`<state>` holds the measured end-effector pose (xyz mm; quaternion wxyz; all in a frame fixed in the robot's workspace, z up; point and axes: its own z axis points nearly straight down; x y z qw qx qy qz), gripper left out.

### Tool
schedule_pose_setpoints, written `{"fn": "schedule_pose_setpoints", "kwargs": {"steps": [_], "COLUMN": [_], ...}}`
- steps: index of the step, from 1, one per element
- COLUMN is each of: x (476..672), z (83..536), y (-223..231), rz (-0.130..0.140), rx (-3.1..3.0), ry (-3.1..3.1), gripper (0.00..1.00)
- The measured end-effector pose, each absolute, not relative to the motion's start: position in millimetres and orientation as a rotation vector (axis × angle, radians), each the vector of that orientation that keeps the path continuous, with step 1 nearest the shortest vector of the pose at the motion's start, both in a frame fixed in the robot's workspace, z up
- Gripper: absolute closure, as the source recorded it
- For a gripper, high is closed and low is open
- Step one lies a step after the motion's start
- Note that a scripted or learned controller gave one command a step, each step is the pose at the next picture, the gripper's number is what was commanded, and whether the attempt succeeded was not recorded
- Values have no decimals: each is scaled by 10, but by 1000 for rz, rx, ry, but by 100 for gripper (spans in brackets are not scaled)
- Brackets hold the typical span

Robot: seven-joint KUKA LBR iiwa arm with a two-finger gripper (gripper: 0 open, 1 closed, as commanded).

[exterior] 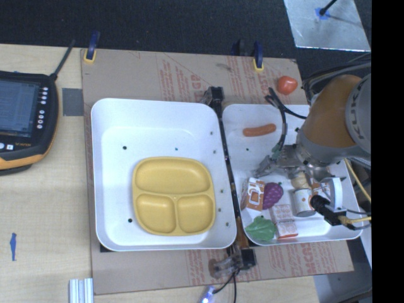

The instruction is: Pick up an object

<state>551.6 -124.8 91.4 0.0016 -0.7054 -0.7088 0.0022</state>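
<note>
The shallow white left bin [110, 169] holds a yellow three-compartment plastic tray [173, 195] in its near half. The shallow white right bin [243, 120] sits just beside it, with an orange-brown toy sausage [259, 130] at its far end and a purple toy grape bunch [273, 194], a small silver can [302, 202] and a green toy leaf [261, 229] near its front. A red toy tomato [286, 84] lies beyond that bin.

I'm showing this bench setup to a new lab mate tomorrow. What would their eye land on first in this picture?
Probably the yellow divided tray, alone in the left bin and bright against the white. Next, the grey and orange arm reaching into the right bin, its hand low above a cluster of small items: a purple grape bunch, a green leaf-like piece and a can. A hot dog lies apart near the far wall.
</note>
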Motion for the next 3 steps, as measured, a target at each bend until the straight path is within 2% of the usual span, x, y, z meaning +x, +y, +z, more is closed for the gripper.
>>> {"fn": "schedule_pose_setpoints", "kwargs": {"steps": [1, 2, 3], "x": [6416, 6554, 6560], "z": [2282, 903, 918], "y": [-1870, -1173, -1037], "rz": [2, 7, 7], "rx": [-2219, -2212, -2212], "ry": [-2228, -2224, -2226], "gripper": [0, 0, 0]}}
